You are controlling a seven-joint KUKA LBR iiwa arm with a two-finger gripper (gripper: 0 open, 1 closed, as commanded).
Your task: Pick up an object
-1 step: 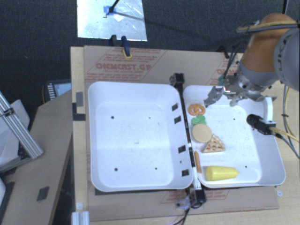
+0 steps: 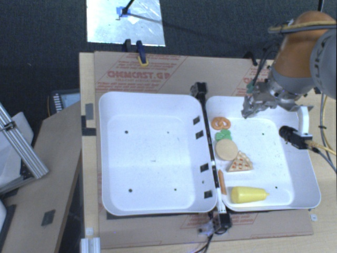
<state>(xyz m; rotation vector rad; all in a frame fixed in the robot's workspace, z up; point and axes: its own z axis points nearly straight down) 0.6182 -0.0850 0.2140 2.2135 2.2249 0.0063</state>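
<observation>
Camera view: pincer [image 2: 251, 109] hangs over the right bin's [image 2: 303, 178] back edge, its grip state unclear; the pretzel [image 2: 221, 123] lies just left of it, apart.

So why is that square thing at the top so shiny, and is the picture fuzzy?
Camera view: the silvery sheet catches glare and washes out; the white bins look bright and even with soft shadows; the gripper and the pretzel look slightly soft and grainy.
</observation>
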